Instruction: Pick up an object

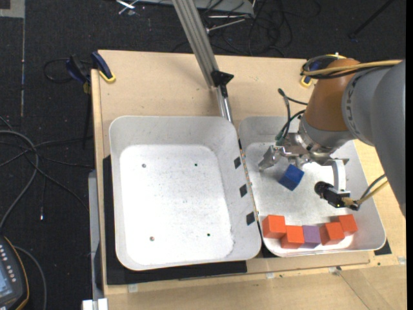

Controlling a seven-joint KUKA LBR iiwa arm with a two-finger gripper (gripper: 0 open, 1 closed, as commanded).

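We see the arm point(361, 102) reaching over the right bin point(258, 134). Left bin point(129, 134) sits beside it. Along the right bin's near wall: row of orange blocks point(276, 226) w/ one purple block point(311, 235) among them. Task obj is a small blue cube point(291, 177), tilted, mid-bin. It's just below the gripper point(284, 157); can't tell whether it's gripped, or the jaw spread.

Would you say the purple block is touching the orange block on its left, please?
Touching: the camera view shows the purple block pressed against the orange block with no gap, along the right bin's near wall.
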